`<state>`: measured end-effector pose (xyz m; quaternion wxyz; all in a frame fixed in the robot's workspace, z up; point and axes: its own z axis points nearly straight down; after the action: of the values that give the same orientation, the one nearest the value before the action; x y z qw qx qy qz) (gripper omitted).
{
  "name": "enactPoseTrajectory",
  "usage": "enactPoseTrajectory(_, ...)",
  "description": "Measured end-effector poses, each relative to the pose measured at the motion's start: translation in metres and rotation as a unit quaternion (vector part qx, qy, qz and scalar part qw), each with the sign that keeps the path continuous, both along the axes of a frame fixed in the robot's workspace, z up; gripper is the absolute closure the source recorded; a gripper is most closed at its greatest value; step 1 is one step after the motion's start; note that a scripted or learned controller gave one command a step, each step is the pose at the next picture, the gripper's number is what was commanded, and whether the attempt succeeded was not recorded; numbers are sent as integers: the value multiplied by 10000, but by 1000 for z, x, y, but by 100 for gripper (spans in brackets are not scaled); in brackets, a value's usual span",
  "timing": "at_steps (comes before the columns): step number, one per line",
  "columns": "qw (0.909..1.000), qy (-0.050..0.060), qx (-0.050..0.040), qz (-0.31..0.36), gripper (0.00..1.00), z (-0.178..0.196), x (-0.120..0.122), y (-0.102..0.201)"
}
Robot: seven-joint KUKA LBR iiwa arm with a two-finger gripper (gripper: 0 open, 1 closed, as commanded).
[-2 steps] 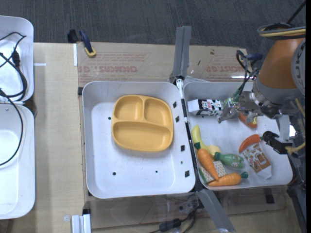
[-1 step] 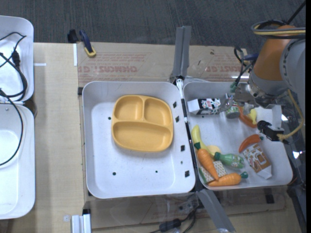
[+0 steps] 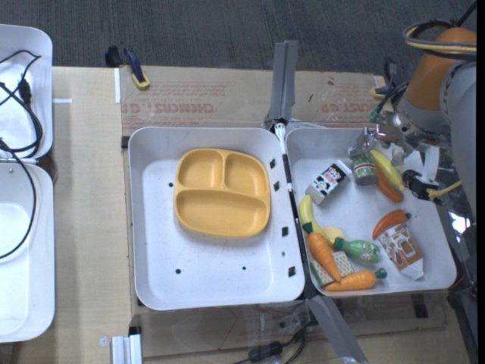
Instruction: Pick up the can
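Seen from above at a slant, two shallow white bins sit side by side on a bench. The left bin [image 3: 151,264] holds a yellow divided plate [image 3: 223,192] with three compartments, lying flat towards the upper middle of the bin.

The right bin [image 3: 447,275] is crowded with toy food. Near its upper middle, a small grey-green can [image 3: 364,172] is seen, short and cylindrical, with a dull metallic top; it appears tilted or on its side, though this cannot be told for sure. Its label cannot be read. Just to the left of the can lies a small white carton with black cow patches [image 3: 329,182]. Just to the right of the can, touching or nearly touching it, lie a yellow banana [image 3: 385,167] and an orange-red piece [image 3: 389,189] beneath it.

The gripper [image 3: 377,136] is placed directly above the can, at the upper edge of the right bin, at the end of a grey arm with an orange band [image 3: 433,70] that enters from the right. Whether its tool is spread or pressed together cannot be told, as the metal parts are tangled with cables and blurred. Nothing is visibly held.

Lower in the right bin are found a red pepper shape [image 3: 390,221], a brown-and-white carton [image 3: 401,250], a green bottle [image 3: 359,250], two orange carrots [image 3: 324,255] and a second yellow banana [image 3: 307,214] along the left wall.
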<state>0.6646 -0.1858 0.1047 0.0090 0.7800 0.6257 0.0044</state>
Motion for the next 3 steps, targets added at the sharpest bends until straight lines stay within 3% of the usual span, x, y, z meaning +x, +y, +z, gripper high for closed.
enactPoseTrajectory(1, 9927, 101, 28, 1206, 0, -14, -35, 73)
enactPoseTrajectory(2, 9572, 97, 8, 2894, 0, -13, -39, 27)
enactPoseTrajectory(3, 9689, 94, 11, 2472, 0, -13, -5, 71)
